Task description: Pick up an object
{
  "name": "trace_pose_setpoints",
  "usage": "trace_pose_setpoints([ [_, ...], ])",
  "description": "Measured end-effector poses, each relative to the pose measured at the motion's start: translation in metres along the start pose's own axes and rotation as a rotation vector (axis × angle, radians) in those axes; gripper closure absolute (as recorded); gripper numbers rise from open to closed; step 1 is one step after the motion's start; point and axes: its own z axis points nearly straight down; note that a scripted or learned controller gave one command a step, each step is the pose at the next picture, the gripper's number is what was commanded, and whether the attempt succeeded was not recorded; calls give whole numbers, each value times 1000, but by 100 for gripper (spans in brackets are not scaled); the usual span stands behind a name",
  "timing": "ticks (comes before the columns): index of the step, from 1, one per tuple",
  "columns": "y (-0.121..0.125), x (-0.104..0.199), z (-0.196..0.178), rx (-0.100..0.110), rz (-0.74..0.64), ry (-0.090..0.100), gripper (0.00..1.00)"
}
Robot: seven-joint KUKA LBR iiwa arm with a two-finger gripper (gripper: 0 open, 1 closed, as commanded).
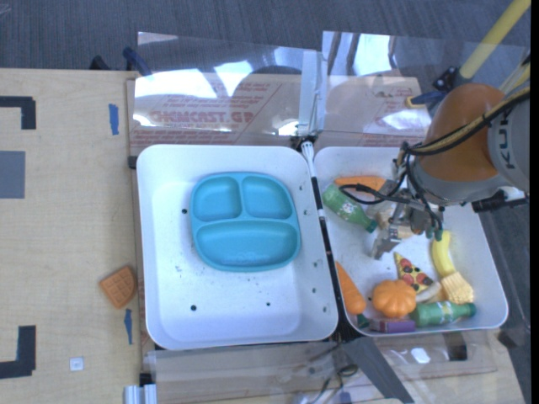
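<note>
The arm (505, 154) is a rounded grey shell with a broad orange band (461, 133) above the wrist. Dark letters mark the grey casing near the picture's edge. Black cables (446, 137) loop across the orange band and run down to the gripper (389, 241), a small cluster of dull metal parts.

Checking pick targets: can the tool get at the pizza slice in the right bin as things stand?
Probably yes. The tool sits just above-left of the pizza slice, whose top lies uncovered. The banana and pumpkin crowd its sides, so finger room looks tight.
</note>
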Motion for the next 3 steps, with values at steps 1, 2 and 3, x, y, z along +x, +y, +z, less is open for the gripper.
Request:
trace_pose_setpoints([
  [1,25,-25,1,0,162,-2,0],
  [2,17,2,0,-1,234,-1,0],
  [3,22,3,0,-2,363,-1,0],
])
